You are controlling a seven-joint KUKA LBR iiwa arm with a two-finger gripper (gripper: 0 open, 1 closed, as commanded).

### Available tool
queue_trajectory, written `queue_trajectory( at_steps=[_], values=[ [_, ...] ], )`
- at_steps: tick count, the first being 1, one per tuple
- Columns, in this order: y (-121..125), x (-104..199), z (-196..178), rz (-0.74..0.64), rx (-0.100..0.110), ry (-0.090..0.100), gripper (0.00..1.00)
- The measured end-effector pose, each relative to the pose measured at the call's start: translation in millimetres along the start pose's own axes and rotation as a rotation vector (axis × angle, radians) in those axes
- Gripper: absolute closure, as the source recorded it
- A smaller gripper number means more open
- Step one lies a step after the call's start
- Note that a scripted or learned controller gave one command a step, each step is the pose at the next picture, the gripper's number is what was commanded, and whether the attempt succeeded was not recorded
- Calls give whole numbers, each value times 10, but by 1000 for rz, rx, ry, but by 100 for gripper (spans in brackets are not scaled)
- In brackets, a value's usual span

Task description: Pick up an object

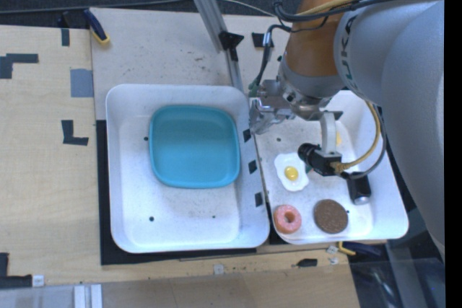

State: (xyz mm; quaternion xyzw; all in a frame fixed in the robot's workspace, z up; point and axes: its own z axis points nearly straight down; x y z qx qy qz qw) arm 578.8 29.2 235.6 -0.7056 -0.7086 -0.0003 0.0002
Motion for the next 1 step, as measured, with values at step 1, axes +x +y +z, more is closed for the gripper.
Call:
queue_trajectory(
  at_steps=[1],
  values=[
    [182,481,-78,0,1,0,100]
  ],
)
